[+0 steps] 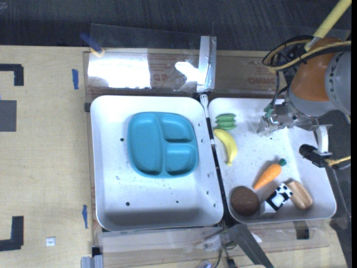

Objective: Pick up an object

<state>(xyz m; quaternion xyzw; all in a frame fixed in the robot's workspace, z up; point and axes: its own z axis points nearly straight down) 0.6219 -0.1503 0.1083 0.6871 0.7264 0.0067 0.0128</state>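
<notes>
Right bin (312, 205) has the goodies: banana (226, 144) and a green thing (226, 120) near its left wall, carrot (268, 174), brown ball (244, 200), black-and-white block (280, 196), bread roll (299, 193). Gripper (273, 121) hangs over the bin's upper part – nothing between its fingers, gap too blurry to call. Blue tray (163, 144) sits in the left bin (106, 166).

Cardboard behind the bins (167, 71): faint reddish print, too blurred and glared to read.
Cardboard strip at upper right (251, 78): reddish lettering, illegible.
Black-and-white block (279, 197): checkered pattern, no readable characters.
Bins, plate, food items: no readable text.
</notes>
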